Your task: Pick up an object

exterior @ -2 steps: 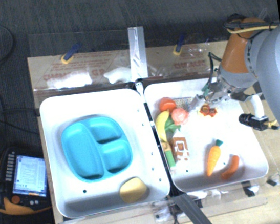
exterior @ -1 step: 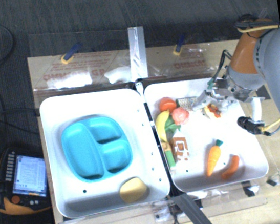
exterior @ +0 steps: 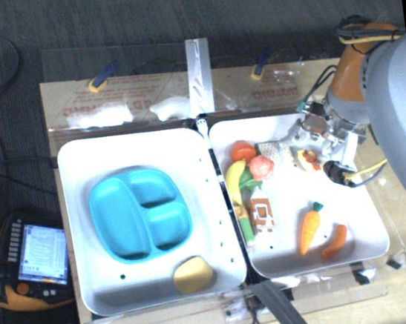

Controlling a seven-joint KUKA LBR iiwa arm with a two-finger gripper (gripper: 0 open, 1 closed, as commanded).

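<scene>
**Bench with two bins, arm over the right one**

On the bench, the gripper (exterior: 300,145) hangs low at the right bin's (exterior: 364,243) far right corner; whether its fingers are spread I cannot tell. A small orange-white toy (exterior: 309,157) lies just beside the fingers. Tomato (exterior: 243,150), banana (exterior: 234,183) and carrot (exterior: 310,228) lie farther left.

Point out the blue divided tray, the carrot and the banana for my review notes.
blue divided tray (exterior: 126,224), camera view, on its large left compartment.
carrot (exterior: 309,231), camera view, mid orange body.
banana (exterior: 233,181), camera view, middle of its yellow curve.
</scene>
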